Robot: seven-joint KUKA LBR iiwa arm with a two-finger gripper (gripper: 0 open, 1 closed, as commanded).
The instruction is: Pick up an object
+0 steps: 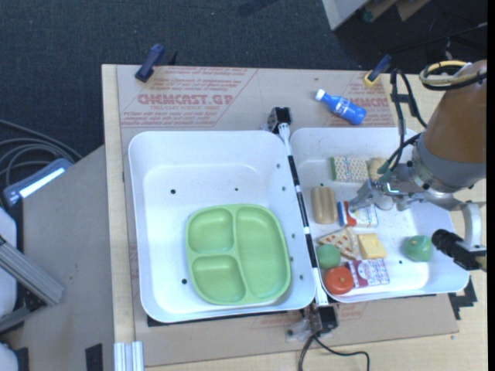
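While the gripper (365, 200) is hovering low in the right bin (433, 284) over the loose food items (352, 246), you are watching the approach step; finger state is not discernible. Next, you are needing a descent onto one item.

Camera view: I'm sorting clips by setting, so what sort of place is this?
Most likely a robotics lab bench. Two white bins sit on a masked plastic sheet held by clamps, toy food and a green divided tray fill them, and cables trail over dark carpet.
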